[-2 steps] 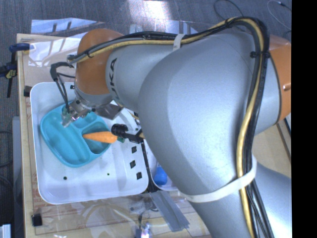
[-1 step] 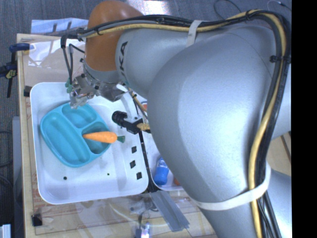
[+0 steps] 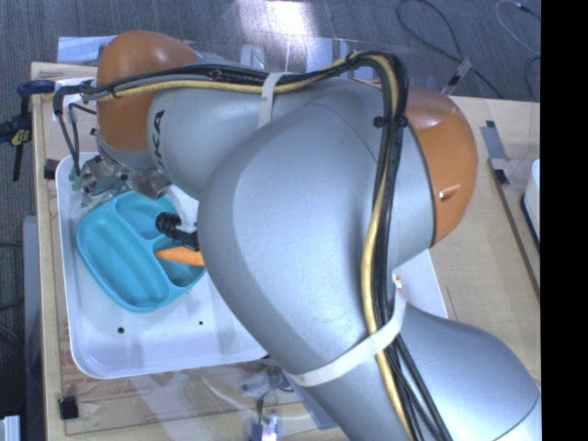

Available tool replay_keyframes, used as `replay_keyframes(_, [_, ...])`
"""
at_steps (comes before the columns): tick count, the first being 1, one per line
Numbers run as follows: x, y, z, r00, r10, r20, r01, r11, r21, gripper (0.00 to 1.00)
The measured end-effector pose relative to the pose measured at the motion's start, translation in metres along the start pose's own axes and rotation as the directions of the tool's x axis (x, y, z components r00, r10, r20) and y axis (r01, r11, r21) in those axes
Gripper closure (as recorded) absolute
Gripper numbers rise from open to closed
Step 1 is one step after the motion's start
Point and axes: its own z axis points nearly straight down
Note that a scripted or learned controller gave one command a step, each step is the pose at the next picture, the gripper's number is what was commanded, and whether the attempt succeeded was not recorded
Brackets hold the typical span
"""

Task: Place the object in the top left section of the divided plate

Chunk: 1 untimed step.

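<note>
A light wooden bench [image 3: 478,237] on dark grey carpet carries a shallow white plastic bin [image 3: 138,347], and inside that bin lies a turquoise divided plastic plate [image 3: 124,255] with moulded ridges separating its sections. The grey arm with orange joint covers [image 3: 312,237] reaches in from the right and hides much of the bin and the right-hand part of the plate. The two-finger gripper [image 3: 101,180] sits at the plate's upper edge, toward the bin's upper left corner; whether it is open or closed cannot be told here, because the wrist hardware masks the tool tip. The small orange carrot-shaped object [image 3: 181,255] rests at the plate's right side, with its long axis running roughly left to right and a black fitting [image 3: 170,222] just above it. Relative to the plate, the object therefore lies to the lower right of the gripper, apart from it. In judgement, the coming move depends on bridging that offset and on aligning the tool across the object's long axis before transfer to the plate's top left section.
</note>
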Motion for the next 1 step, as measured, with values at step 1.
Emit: replay_keyframes(1, [0.0055, 0.0092, -0.0649, 0.997, -0.072, -0.001, 0.072, 0.997, 0.007, 1.0])
